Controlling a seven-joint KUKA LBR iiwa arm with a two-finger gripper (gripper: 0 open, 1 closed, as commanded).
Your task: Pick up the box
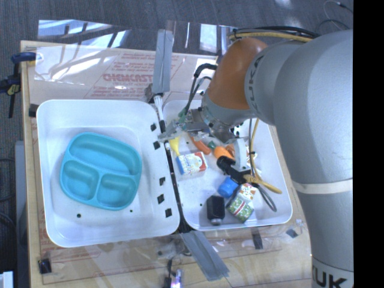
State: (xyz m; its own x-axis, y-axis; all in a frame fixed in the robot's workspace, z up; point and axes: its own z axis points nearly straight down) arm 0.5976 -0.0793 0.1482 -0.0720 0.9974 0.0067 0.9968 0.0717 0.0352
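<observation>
The gripper (191, 123) hangs low over the right bin (282, 179), positioned for a pick; whether it grips anything cannot be told. The box (192, 163) lies just below it on the bin floor, beside an orange-handled tool (223, 151).

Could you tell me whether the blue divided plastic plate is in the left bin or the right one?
In the left bin: the blue divided plastic plate lies flat inside it.
</observation>
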